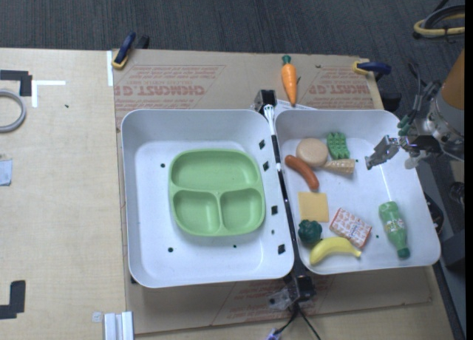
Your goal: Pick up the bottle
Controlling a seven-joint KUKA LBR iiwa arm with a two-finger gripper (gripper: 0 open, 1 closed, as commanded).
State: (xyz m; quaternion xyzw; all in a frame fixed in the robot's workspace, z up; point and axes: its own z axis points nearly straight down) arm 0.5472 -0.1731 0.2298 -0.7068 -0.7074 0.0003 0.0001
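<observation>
Right now the gripper (pixel 382 151) hangs at right of frame over the right bin (pixel 423 196), fingers narrowly apart, holding nothing; bottle (pixel 394 228) lies flat lower right, well apart, clear of other items, probably reachable.

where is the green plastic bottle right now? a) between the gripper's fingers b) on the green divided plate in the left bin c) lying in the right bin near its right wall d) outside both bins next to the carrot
c: the green plastic bottle lies on the floor of the right white bin, close to its right wall, below and apart from the gripper, with the yellow banana off to its left.
</observation>
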